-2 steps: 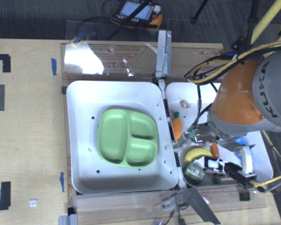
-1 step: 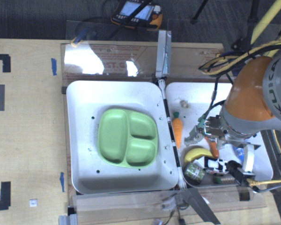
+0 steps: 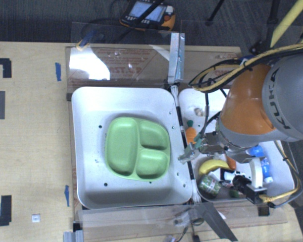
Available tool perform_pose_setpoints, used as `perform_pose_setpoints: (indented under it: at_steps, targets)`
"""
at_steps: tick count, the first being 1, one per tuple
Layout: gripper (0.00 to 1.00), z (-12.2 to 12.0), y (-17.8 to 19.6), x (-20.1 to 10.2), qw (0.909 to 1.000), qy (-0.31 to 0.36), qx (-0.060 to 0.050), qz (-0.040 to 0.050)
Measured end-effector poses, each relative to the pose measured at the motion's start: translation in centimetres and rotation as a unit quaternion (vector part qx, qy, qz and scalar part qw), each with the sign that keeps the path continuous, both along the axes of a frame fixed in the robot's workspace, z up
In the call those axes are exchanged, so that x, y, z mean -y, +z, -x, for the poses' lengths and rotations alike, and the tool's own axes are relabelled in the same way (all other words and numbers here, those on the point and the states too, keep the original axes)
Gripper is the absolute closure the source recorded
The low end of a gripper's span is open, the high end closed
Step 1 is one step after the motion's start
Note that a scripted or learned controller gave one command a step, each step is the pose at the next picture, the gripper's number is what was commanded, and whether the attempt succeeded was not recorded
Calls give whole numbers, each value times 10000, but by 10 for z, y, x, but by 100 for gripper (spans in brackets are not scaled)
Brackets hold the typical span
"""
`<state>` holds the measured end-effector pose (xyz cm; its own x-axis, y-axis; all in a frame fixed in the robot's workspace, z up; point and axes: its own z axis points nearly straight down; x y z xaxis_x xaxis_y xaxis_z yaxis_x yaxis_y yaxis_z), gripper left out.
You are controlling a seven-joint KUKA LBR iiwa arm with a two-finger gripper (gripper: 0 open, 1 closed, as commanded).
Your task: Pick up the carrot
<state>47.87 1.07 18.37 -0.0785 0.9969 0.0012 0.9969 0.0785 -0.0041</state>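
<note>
I am reaching in from the right, and my grey arm (image 3: 288, 97) with its orange band (image 3: 247, 102) is covering most of the right bin (image 3: 288, 183). My gripper (image 3: 192, 153) is hanging low at the left side of this bin, close to the wall between the two bins. I cannot tell how my gripper is set, because my own wrist is hiding it from above.

The carrot (image 3: 191, 133) is lying in the right bin, just beside the dividing wall, and I am seeing only a small orange part of it with a bit of green next to it. My gripper is just below it in the view, near but with nothing visibly held. A banana (image 3: 212, 166) is lying lower in the same bin, and a blue and white bottle (image 3: 259, 161) is near it.

In the left bin (image 3: 86, 150) a green divided plate (image 3: 138, 147) is resting in the middle.
</note>
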Motion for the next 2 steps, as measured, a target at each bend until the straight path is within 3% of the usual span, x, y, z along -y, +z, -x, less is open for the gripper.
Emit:
perform_pose_setpoints:
  at_steps: [1,2]
  targets:
    - [0,-4,0,59,9947,-1024,18,12]
    - [0,-16,0,-6,9988,-490,22,10]
